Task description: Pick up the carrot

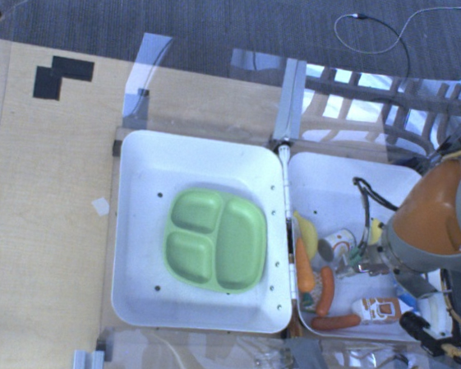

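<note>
The carrot (pixel 303 267) is a slim orange piece lying lengthwise along the left wall of the right bin (pixel 330 178). My gripper (pixel 349 257) hangs low in the middle of that bin, a short way to the right of the carrot and apart from it. Cables and the wrist hide its tip. The arm's orange band (pixel 432 212) rises behind it to the right.
A yellow piece (pixel 308 233) lies just beyond the carrot. Two reddish sausages (pixel 327 288) (pixel 336 321) lie to its right and near the front wall. A white labelled bottle (pixel 378 308) sits front right. The left bin (pixel 141 169) holds a green divided plate (pixel 216 239).
</note>
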`<control>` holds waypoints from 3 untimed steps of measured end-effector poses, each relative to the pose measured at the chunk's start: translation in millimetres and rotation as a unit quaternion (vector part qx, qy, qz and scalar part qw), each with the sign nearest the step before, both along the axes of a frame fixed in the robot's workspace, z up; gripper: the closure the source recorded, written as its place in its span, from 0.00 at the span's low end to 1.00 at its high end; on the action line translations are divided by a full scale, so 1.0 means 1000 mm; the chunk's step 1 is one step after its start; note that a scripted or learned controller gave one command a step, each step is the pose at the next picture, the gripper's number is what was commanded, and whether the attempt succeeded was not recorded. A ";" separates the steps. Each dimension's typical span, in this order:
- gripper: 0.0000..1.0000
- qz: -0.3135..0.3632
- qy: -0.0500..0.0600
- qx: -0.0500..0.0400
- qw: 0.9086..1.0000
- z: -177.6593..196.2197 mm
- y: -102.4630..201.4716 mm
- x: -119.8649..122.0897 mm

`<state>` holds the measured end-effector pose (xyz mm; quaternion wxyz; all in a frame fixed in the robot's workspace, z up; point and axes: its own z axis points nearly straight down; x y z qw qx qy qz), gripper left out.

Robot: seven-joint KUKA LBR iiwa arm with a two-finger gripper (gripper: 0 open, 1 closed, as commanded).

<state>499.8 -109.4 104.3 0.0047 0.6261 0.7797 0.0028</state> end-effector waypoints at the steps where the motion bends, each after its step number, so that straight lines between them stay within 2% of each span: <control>1: 1.00 0.145 -0.001 -0.001 0.989 -0.014 -0.019 0.037; 2: 1.00 0.271 -0.002 -0.005 0.963 -0.014 -0.083 0.011; 3: 1.00 0.308 0.002 -0.003 0.951 0.006 -0.073 -0.011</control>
